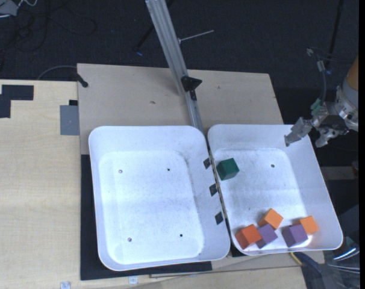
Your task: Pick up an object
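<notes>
- The left bin (149,197) lay beside the right bin (303,161), their inner rims touching.
- The gripper (308,134) hung over the right bin's far right corner, its two fingers spread apart with nothing between them.
- A green cube (228,168) sat by the right bin's left edge, well apart from the rest.
- Along the near edge clustered three orange cubes (249,236) and two purple cubes (294,234), some touching.
</notes>
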Tool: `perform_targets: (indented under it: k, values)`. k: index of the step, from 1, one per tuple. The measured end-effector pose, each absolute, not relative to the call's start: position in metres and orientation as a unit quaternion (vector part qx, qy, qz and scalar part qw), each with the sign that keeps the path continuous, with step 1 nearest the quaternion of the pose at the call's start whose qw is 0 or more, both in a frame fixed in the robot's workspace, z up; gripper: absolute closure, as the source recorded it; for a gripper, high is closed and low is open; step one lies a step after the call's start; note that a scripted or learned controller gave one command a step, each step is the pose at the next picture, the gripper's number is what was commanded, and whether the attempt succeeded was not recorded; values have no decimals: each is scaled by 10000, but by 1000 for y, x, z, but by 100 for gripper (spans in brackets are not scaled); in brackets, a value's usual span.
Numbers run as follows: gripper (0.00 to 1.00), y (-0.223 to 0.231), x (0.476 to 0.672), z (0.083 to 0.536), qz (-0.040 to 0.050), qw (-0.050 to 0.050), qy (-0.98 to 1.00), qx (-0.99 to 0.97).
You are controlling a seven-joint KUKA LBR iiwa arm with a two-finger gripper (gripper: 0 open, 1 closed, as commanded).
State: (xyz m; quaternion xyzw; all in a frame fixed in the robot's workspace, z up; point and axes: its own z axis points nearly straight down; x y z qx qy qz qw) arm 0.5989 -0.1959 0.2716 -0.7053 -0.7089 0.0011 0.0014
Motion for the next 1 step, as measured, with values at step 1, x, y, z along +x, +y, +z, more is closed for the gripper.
perform_targets:
  k: [1]
  values:
    - [0, -143, 631, 211, 12, 41, -7088, -7053]
